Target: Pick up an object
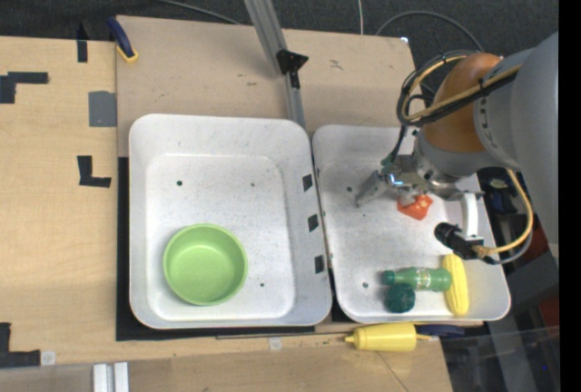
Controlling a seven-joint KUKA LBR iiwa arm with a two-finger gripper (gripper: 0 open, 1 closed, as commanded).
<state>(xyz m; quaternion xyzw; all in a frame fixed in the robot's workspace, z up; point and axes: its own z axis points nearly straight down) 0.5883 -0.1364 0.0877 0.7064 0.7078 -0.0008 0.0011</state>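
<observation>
Orange object (415,208): lies in the right bin (349,272), just below the gripper.
Gripper (381,183): low over the right bin's upper middle; I cannot tell how its fingers stand.
Green bottle (416,279): beside the yellow object (456,283), near corner.
Left bin (218,141): green bowl (205,264).

Grey arm (536,100), orange band (463,104) above wrist (black and yellow cables looping), metal hand (386,181)
</observation>
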